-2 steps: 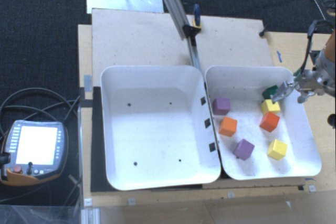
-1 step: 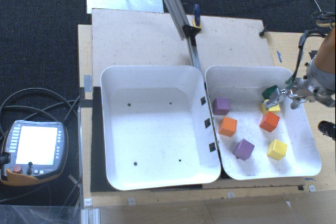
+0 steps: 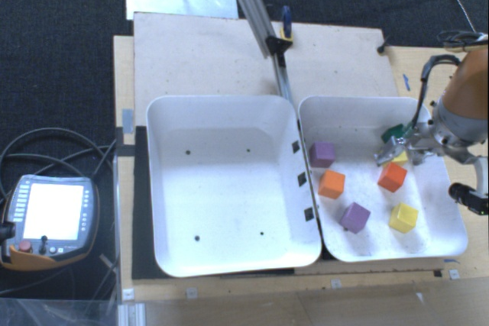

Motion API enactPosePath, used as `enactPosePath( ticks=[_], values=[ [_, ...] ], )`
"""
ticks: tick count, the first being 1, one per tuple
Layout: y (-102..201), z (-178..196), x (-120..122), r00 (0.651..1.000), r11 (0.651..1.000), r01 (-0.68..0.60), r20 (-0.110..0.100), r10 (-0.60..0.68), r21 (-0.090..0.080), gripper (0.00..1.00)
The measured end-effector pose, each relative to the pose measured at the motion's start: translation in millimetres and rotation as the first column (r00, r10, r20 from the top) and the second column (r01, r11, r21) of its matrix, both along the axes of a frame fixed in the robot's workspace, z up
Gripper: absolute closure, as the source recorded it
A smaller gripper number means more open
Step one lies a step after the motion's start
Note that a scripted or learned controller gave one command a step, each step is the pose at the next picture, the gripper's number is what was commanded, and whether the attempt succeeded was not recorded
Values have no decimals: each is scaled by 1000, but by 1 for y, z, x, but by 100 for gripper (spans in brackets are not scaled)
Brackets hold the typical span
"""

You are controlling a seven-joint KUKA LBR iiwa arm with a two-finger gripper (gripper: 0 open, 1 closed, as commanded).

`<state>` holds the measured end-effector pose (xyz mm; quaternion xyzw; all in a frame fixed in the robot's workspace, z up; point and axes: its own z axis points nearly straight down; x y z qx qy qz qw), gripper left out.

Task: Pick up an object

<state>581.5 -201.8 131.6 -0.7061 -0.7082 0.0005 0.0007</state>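
The gripper (image 3: 399,153) hangs low over the right bin (image 3: 359,107), seemingly lined up to grab a block. A red cube (image 3: 392,176) lies just near of its tip, with something yellow (image 3: 399,157) right at the fingers; their spread cannot be told. Other cubes lie scattered leftward.

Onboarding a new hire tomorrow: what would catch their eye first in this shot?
Probably the bright blocks scattered in the right bin: two purple, an orange block, a red-orange block and a yellow block. Next, the arm coming in from the right, its gripper low over the bin's far side, just above the red-orange block. The left bin looks bare beside it.
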Motion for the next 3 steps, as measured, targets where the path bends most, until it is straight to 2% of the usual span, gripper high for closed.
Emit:
enactPosePath(
  ticks=[1, 2, 3],
  values=[
    [-1, 14, 2, 1000, 1000, -2, 6, 2, -2, 100],
    [10, 68, 6, 1000, 1000, -4, 9, 4, -2, 100],
    [9, 87, 7, 1000, 1000, -2, 6, 2, -1, 100]
  ],
)
